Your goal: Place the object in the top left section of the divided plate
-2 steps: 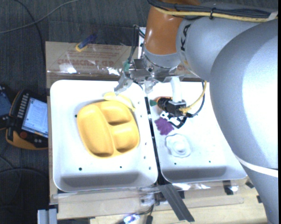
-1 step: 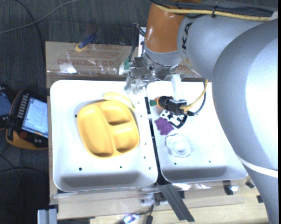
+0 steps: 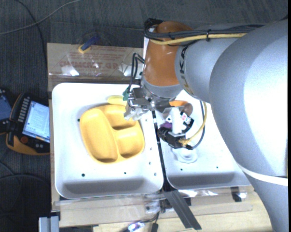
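Observation:
A yellow divided plate (image 3: 104,134) lies in the left white bin (image 3: 70,175), with one large section on the left and two smaller ones on the right. My gripper (image 3: 134,106) hangs over the plate's upper right rim, under the orange wrist band (image 3: 159,62). A small pale yellow object (image 3: 115,99) lies just behind the plate, immediately left of the gripper. Whether it touches the gripper I cannot tell.
The right bin (image 3: 208,170) holds a white round object (image 3: 184,154), a purple piece (image 3: 167,125) and an orange piece (image 3: 176,103), partly under the arm. A cardboard sheet (image 3: 87,62) lies behind the left bin. A handheld pendant (image 3: 32,124) sits at far left.

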`<state>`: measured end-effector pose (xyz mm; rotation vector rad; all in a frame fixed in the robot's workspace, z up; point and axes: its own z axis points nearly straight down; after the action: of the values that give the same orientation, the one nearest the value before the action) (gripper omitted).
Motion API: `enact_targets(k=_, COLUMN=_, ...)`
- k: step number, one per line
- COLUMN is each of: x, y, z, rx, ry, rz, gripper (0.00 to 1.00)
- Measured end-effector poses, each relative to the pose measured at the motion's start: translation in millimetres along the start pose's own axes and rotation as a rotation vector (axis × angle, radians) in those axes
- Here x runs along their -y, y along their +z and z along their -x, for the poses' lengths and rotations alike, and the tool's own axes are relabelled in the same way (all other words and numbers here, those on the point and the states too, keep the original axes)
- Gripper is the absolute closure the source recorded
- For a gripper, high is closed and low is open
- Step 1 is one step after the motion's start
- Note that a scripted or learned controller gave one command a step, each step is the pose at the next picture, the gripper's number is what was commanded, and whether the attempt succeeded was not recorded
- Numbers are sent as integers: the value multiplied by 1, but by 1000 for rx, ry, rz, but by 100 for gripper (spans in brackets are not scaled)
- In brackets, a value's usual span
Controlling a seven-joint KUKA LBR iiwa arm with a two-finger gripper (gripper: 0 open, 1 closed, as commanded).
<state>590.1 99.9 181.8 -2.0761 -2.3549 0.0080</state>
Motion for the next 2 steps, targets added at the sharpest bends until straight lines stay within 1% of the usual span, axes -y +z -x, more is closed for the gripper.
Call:
enact_targets(k=1, x=7, y=-15, z=-15, rx=-4, ry=54, rz=1, gripper=100)
enact_targets(k=2, x=23, y=-26, z=-22, rx=-4, ry=31, rz=0, gripper=100)
